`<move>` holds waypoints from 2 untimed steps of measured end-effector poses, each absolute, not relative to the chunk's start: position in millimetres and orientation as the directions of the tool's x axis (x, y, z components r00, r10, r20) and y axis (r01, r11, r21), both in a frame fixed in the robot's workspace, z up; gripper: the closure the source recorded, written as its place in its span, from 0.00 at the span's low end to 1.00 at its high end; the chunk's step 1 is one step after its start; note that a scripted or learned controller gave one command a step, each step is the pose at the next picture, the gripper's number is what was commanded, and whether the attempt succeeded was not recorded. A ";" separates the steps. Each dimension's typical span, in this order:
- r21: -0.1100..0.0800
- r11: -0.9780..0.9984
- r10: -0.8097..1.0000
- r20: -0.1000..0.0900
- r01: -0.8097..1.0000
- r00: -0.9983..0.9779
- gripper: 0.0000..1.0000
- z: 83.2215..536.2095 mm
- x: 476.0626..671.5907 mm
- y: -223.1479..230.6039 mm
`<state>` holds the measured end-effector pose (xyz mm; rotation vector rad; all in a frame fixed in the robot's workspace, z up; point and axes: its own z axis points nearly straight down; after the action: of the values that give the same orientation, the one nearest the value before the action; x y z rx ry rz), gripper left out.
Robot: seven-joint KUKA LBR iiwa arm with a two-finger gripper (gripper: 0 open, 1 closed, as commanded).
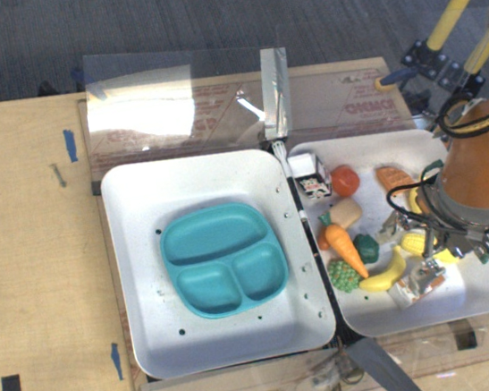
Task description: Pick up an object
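One gripper, on a grey arm with an orange band, low over the near part of the right bin; whether it is spread or pressed together cannot be told, and no item shows between its parts.

Contents of right bin, outward from the gripper:
- yellow banana, just left of the gripper, lying across the near side;
- yellow piece, partly hidden under the wrist, kind unclear;
- green broccoli-like piece, left of the banana, beside the bin's left wall;
- dark green item, between banana and carrot;
- orange carrot, slanted, tip toward the near side;
- tan rounded item, just beyond the carrot;
- red tomato, farther back;
- orange piece, right of the tomato;
- small white box with dark print, far left corner.

One left bin, touching the right bin, holding a teal three-compartment plate at its centre.
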<state>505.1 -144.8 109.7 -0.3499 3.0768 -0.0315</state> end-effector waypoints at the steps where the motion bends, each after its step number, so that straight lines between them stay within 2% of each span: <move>1: -0.030 0.962 -0.274 -0.036 -0.273 -0.961 0.00 109.4 507.4 -141.1; 2: -0.023 0.972 -0.235 -0.033 -0.235 -0.971 0.00 108.9 508.8 -145.1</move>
<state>508.8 -145.1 108.9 -0.3678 3.0839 -0.0294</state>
